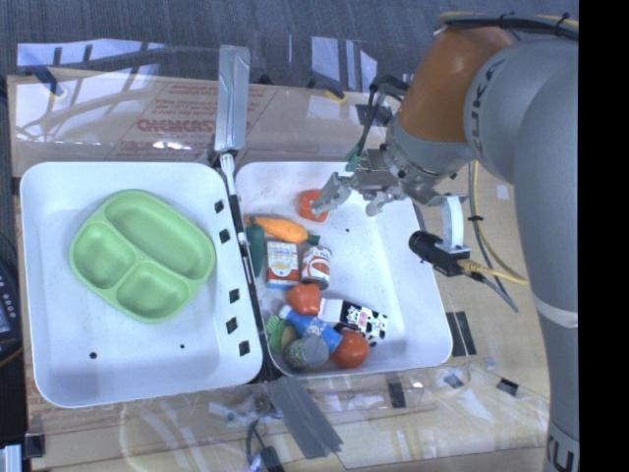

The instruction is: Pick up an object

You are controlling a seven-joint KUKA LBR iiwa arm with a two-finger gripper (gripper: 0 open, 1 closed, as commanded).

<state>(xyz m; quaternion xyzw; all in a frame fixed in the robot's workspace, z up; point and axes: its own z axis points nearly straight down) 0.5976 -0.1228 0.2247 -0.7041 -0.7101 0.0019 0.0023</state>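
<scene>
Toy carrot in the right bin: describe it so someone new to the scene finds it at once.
Start at the right bin, the one crowded with small toys rather than the one holding the green divided plate. Look along its left wall, at the top of the toy pile. The toy carrot lies there on its side: a long, tapered orange shape with a green end, unlike the boxy cartons and round red pieces below it.

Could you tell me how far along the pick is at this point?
Done: the gripper has reached into the right bin, beside a red-orange object. In hand: nothing visibly held. Left: grasping and lifting; the carrot and other toys lie untouched.
</scene>
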